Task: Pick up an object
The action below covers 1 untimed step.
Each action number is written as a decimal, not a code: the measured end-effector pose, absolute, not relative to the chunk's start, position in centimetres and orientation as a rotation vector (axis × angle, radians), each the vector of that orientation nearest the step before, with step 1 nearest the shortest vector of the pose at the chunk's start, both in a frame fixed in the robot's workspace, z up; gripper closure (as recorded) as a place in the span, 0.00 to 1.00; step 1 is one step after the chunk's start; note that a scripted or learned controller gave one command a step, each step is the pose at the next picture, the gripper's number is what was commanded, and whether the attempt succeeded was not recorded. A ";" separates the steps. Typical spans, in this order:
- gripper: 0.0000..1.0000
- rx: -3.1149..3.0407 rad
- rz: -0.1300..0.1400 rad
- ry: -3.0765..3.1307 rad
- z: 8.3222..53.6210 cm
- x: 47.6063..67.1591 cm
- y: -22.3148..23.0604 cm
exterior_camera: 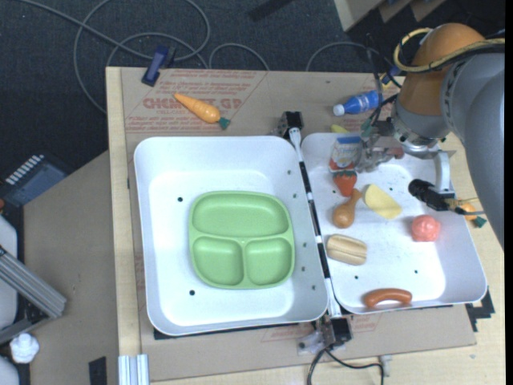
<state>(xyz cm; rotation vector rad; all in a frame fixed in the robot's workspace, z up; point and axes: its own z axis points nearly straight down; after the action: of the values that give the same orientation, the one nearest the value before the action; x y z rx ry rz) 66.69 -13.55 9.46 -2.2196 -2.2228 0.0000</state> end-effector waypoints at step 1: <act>0.00 -2.225 0.003 -2.221 14.5 60.4 -21.0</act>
<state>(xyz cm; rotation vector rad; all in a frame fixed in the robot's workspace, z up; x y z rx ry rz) 60.40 -20.96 14.54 -2.2253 -2.2208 0.0033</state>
